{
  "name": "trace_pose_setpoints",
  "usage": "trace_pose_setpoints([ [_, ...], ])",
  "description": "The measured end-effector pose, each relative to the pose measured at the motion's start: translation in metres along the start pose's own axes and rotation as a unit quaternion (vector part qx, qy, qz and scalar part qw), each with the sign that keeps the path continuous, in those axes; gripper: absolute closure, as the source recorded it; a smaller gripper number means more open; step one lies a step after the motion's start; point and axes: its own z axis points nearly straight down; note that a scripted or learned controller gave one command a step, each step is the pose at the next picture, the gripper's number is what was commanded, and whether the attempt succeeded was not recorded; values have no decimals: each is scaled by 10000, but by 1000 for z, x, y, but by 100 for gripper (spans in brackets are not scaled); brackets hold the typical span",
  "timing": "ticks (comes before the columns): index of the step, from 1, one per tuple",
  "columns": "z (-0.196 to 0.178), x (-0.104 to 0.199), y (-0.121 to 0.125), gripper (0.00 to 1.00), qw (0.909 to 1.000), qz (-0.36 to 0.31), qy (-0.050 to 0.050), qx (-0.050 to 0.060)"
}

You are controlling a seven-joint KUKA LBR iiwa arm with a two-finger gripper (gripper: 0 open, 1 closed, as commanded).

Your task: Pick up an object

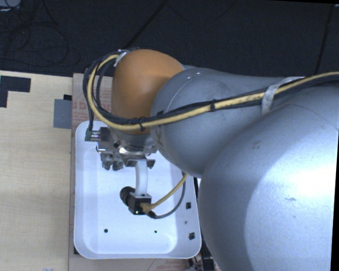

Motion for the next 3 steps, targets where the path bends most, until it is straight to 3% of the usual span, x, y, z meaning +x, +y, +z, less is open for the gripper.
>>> trace_pose_setpoints([
  [1, -60, -4, 81, 100, 10000, 19, 3, -59],
  [2, -162, -4, 77, 100, 10000, 17, 11, -52],
  [3, -14, -6, 75, 100, 10000, 34, -34, 61],
])
